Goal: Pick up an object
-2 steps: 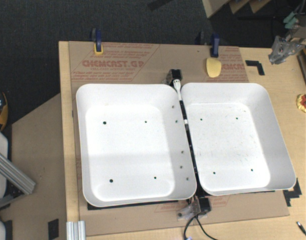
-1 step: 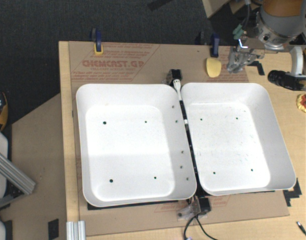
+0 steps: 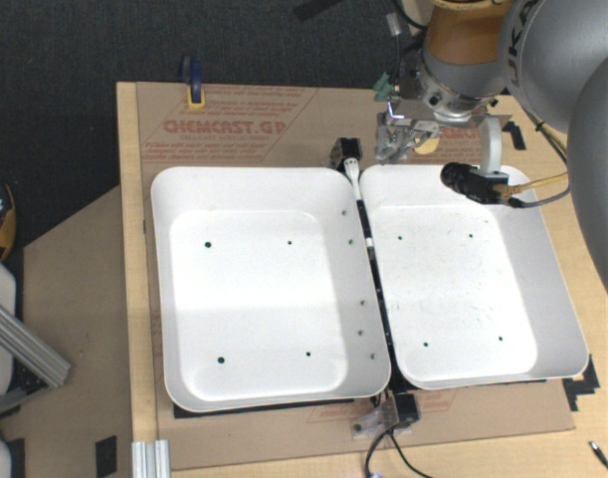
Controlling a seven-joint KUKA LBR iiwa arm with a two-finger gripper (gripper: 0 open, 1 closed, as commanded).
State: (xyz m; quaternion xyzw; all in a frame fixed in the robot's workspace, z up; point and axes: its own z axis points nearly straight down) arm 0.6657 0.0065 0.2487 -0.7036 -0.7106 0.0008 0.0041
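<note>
While my pincer (image 3: 408,137) hovers past the right bin (image 3: 542,297), fingers' state I cannot tell, I judge any descent risks striking its rim.

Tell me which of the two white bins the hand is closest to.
The right bin: the hand hangs just beyond its far-left corner. The left bin lies further left, across the divider.

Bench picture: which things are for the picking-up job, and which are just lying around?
For the job: pincer, left bin, right bin.

Just lying about: blue clamp, black clip between the bins, brown board underneath.
</note>
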